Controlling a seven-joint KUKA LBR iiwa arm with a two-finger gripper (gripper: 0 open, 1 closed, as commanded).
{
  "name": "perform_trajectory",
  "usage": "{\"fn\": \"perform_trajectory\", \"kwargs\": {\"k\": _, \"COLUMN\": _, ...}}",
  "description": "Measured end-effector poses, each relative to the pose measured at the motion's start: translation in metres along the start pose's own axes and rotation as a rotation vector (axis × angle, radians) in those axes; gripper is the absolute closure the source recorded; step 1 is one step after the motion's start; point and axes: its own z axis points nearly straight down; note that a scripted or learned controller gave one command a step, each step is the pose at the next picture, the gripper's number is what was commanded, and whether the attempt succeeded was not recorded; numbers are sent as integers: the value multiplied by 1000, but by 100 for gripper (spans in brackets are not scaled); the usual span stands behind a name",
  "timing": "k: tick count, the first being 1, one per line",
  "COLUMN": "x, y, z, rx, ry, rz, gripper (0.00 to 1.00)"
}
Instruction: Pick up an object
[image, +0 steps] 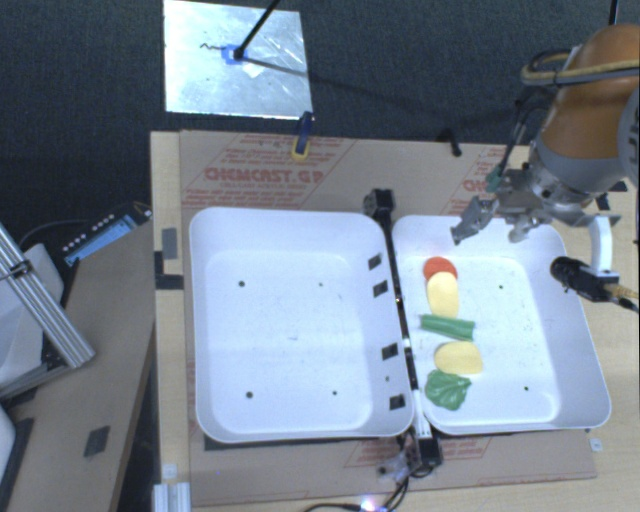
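We look down from one fixed camera above the bench (100, 400), tilted at a slant and set far enough back to take in both white bins (290, 330) side by side. The arm (590, 100) enters from our right, near the top of the frame.

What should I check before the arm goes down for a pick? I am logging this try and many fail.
1. End effector holds nothing: ok, its fingers are spread and bare.
2. End effector is above the right bin: ok, over its far edge.
3. Targets are in that bin: ok, a red piece, a pale yellow piece, a green strip, a yellow piece and a green leafy piece lie in a row near its left wall.
4. Room between the pieces: not ok, they touch or nearly touch.
5. End effector is lined up over one piece: not ok, it sits beyond the row.
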Motion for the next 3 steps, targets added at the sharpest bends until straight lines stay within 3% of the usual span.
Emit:
{"fn": "perform_trajectory", "kwargs": {"k": 1, "x": 90, "y": -61, "z": 48, "rx": 9, "ry": 5, "rz": -9, "gripper": 0}}
{"fn": "perform_trajectory", "kwargs": {"k": 2, "x": 141, "y": -106, "z": 82, "rx": 7, "ry": 3, "rz": -7, "gripper": 0}}
{"fn": "perform_trajectory", "kwargs": {"k": 3, "x": 73, "y": -88, "z": 12, "rx": -7, "ry": -2, "rz": 7, "gripper": 0}}
